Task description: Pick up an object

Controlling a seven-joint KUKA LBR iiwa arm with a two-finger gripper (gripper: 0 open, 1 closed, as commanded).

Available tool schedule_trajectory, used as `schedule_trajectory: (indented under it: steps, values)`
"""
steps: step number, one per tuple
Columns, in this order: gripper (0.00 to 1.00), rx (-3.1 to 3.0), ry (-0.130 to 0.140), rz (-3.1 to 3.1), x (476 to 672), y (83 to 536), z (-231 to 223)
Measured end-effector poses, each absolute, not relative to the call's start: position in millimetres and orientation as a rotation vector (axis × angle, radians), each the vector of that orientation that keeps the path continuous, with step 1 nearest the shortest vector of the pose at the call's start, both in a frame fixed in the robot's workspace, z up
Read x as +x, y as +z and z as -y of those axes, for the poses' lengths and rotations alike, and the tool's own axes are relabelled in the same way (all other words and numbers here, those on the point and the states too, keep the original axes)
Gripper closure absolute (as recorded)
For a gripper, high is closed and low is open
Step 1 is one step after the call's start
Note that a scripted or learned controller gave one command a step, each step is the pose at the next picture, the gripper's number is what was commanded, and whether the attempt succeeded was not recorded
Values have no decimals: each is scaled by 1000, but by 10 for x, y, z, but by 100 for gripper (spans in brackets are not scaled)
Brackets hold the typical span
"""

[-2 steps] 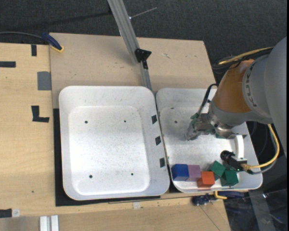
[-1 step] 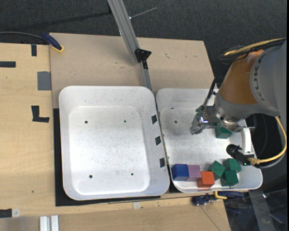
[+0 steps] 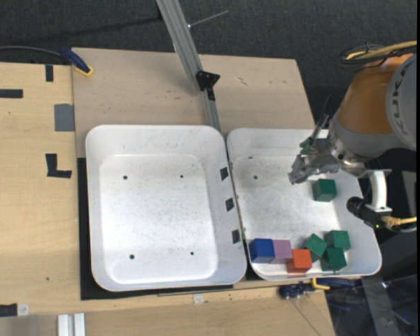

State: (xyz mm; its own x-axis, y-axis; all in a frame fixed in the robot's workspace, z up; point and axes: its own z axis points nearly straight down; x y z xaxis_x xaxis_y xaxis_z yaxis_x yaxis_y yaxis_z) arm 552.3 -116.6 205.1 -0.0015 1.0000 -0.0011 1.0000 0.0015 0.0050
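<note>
The green cube [image 3: 325, 189] lies alone in the right bin [image 3: 266, 152], near its right wall, and it looks like the likeliest thing to pick. The end effector [image 3: 304, 170] hangs just beside it, to the upper left in the camera view, over bare bin floor. Nothing is seen between its tips, so it holds no object; how wide it stands open I cannot tell, because the dark parts blur together from this slant.

The other objects sit in a group along the near edge of the same bin: a blue cube [image 3: 262, 249], a purple cube [image 3: 283, 249], an orange cube [image 3: 301, 259] and three more green blocks [image 3: 330, 249]. They touch each other or nearly so, and this makes them harder to take one by one. The left bin [image 3: 154, 135] holds no object.

To do this step well, I judge that the arm [image 3: 367, 110] should first move the end effector sideways until it stands right above the single green cube, and only then go down. The tips should come on two opposite flat faces, not on the corners, or the cube may turn and slip out. The bin wall is near, so the tip on that side needs room. After closing, a slow lift would show if the grip is good.
</note>
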Motion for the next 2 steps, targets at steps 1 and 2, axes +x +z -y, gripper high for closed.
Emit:
schedule_trajectory:
  steps: [1,2]
  values:
    - [100,2217,3,-2221,5533,2459,1163]
    - [100,2214,2,-2231,5677,2501,570]
